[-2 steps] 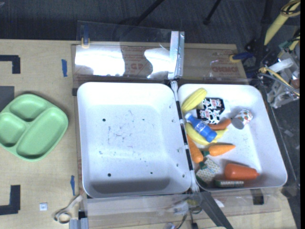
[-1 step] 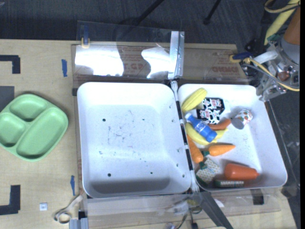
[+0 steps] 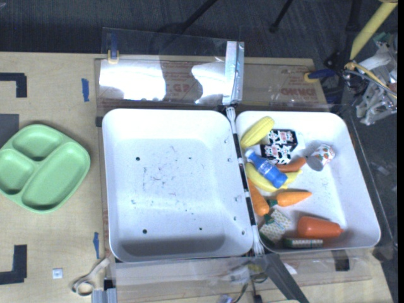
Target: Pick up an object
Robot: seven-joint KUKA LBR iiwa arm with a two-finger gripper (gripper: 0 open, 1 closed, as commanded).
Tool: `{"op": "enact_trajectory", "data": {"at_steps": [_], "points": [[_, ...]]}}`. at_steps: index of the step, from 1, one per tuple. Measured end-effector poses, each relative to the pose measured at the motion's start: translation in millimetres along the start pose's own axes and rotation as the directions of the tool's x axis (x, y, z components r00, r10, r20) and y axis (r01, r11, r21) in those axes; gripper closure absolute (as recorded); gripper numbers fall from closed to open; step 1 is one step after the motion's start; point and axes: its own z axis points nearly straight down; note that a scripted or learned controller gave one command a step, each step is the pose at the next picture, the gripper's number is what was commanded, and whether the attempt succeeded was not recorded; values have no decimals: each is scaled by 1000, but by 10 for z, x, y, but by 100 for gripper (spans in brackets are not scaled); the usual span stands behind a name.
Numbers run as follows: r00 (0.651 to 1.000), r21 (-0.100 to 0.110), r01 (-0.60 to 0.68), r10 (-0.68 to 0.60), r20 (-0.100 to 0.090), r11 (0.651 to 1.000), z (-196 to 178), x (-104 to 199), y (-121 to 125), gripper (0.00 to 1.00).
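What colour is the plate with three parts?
Light green, seen in the camera view, left of the bins.

Beyond my wooden bench [image 3: 50, 87] lies dark grey carpet [image 3: 76, 8], crossed by black stand legs [image 3: 208, 8]. A clear plastic panel [image 3: 170, 71] at the bench's far edge catches bright glare.

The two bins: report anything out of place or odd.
Nothing spilled or damaged. The toys crowd the right bin along its left wall: corn, blue bottle, carrots. A green divided plate sits off left.
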Motion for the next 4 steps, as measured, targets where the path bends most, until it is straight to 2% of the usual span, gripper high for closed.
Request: {"op": "enact_trajectory", "data": {"at_steps": [1,2,3,4], "points": [[1000,2,4,-4,4,1000,-87,11,-28,100],[1000,1,1,-1,2,1000,257,1,12,100],[1000,1,1,-1,1,1000,260,93,-346,100],[1000,1,1,-1,1,1000,260,93,-346,0]]}}
